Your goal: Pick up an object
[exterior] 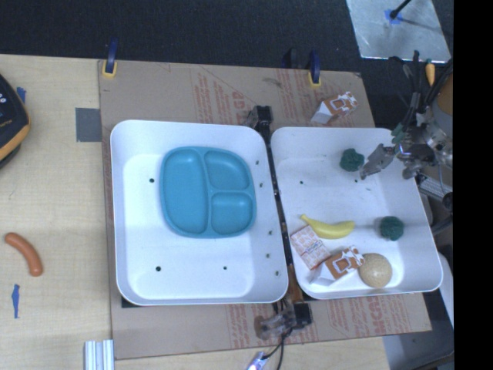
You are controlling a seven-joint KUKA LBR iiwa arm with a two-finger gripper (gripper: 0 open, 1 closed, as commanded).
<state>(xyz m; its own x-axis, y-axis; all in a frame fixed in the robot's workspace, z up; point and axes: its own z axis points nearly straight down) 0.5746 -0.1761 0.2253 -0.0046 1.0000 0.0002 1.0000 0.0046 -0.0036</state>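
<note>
2 white bins sit on the bench; the gripper (379, 163) hovers at the right bin's (323, 149) 1 o'clock side, fingers apart and empty — the approach step. nearest target: the dark green ball (352, 159) just at its 9 o'clock — next, centre over it and descend.

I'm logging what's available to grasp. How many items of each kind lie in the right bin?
Green broccoli pieces: 2
Banana: 1
Small cartons: 2
Tan round bun: 1
Total: 6
</note>
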